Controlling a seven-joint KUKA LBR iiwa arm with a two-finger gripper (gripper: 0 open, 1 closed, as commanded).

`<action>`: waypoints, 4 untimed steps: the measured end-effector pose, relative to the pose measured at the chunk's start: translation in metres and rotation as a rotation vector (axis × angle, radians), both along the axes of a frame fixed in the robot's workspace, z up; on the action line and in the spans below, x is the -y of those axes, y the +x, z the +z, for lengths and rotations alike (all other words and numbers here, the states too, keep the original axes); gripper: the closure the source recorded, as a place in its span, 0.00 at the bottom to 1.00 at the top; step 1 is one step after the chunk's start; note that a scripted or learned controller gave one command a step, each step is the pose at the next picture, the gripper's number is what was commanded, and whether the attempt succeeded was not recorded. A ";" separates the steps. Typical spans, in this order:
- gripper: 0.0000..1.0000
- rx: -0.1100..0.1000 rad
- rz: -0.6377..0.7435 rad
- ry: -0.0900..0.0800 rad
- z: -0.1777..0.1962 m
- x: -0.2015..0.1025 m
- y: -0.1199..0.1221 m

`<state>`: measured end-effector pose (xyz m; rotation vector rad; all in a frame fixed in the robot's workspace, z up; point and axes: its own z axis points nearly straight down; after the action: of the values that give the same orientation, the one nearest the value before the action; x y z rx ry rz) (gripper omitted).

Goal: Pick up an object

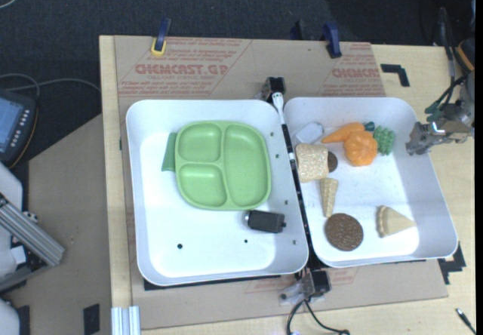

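The right bin (423,198) holds toy food: a carrot (345,132) with green top (383,139), an orange pepper (361,149), a beige cracker block (311,161), a cone (329,195), a brown cookie (344,232), a pale wedge (393,221) and a white piece (308,133). My gripper (423,140) hangs at the right bin's right rim, apart from all of them, with nothing seen between its fingers.
The left bin (151,228) holds a green divided plate (223,164) and a small black block (265,221). Clamps (158,41) sit at the bench's back edge. A cable fitting (276,88) stands between the bins.
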<state>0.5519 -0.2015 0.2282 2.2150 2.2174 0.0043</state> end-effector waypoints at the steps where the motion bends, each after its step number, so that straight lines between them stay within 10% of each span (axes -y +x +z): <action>1: 1.00 -0.009 0.004 0.007 -0.010 -0.056 -0.011; 4: 1.00 -0.006 0.006 0.006 -0.004 -0.225 -0.051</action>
<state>0.5007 0.0235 0.2246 2.2138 2.2300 0.0045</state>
